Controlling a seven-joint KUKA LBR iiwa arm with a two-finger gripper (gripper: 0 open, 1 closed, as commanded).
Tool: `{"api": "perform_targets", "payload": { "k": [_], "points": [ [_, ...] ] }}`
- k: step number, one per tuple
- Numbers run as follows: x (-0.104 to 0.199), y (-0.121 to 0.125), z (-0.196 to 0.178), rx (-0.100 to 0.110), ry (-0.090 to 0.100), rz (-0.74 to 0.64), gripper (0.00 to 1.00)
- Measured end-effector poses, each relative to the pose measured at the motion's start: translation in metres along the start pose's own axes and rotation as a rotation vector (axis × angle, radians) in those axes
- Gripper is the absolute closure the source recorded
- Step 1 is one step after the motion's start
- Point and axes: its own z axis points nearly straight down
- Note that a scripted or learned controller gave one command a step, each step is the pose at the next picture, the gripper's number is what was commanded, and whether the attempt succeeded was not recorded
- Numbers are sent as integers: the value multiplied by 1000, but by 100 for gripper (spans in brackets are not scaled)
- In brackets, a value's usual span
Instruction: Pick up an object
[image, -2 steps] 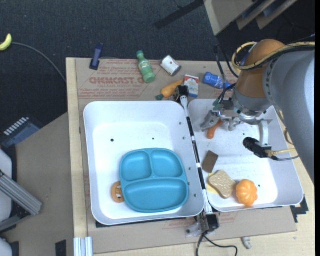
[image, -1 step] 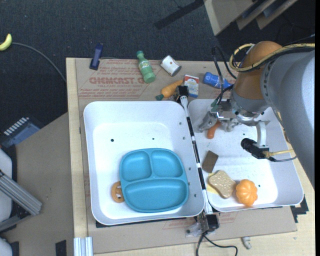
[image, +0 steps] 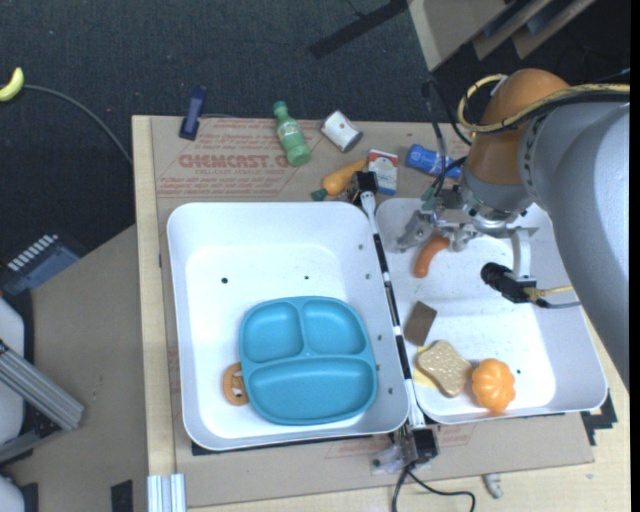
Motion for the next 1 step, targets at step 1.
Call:
{"api": "perform_targets", "payload": {
  "k": [1],
  "points": [
    [1, 6, 0, 0, 0, 0, 0]
  ]
}}
